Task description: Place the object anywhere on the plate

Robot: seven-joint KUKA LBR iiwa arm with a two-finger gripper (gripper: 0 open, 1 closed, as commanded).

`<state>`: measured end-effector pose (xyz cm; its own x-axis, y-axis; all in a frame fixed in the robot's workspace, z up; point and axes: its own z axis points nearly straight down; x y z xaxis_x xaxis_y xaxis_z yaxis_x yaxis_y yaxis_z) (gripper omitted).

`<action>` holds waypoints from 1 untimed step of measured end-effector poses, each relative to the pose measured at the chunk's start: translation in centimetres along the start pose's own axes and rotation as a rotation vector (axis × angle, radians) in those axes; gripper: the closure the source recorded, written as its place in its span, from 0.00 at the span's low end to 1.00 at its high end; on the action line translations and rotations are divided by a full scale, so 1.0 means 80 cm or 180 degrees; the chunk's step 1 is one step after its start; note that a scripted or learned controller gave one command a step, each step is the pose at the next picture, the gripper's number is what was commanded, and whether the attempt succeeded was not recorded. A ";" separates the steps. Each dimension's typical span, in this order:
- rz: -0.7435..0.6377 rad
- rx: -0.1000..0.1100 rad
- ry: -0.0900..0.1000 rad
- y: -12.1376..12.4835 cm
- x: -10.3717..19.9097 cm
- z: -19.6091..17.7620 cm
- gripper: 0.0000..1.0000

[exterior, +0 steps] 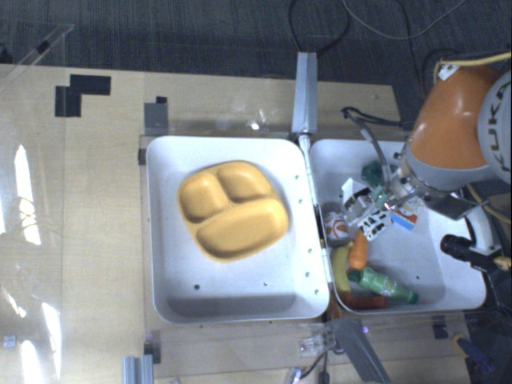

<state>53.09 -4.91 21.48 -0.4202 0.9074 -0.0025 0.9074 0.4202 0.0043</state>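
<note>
The yellow plate (233, 209) is lying in the left bin (164, 238), slightly above the middle of the frame's left-centre area. It has three compartments, two small ones toward the top and one wide one toward the bottom, and all three are showing bare yellow surface.

The grey arm with its orange band (448, 126) is reaching in from the upper right of the frame and is hanging over the right bin (448, 282). The jaws (374, 217) are sitting low over the upper-left part of that bin, among a cluster of small things. Whether they are parted or closed cannot be told here, since the wrist and the clutter around the tips are hiding them, and nothing can be seen clearly caught between them.

Just below the jaws an orange carrot-like piece (358, 251) is lying upright in the frame, close to them but apparently apart. Below it a green bottle-like item (387, 285) is lying slantwise, with a red piece (366, 301) beside the bin's lower wall and a yellow piece (341, 267) against the left wall. A dark green item (372, 171) is lying just above the jaws, and a white card with blue and red (405, 217) is lying just right of them.

All these things are staying in the right bin, well apart from the plate. Both bins are resting on the pale wooden desk (80, 214).
</note>
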 end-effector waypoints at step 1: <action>0.0027 -0.0007 -0.0005 0.081 -0.060 -0.071 1.00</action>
<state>60.98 -6.53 27.18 -0.4125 0.9109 -0.0040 0.9109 0.4125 0.0064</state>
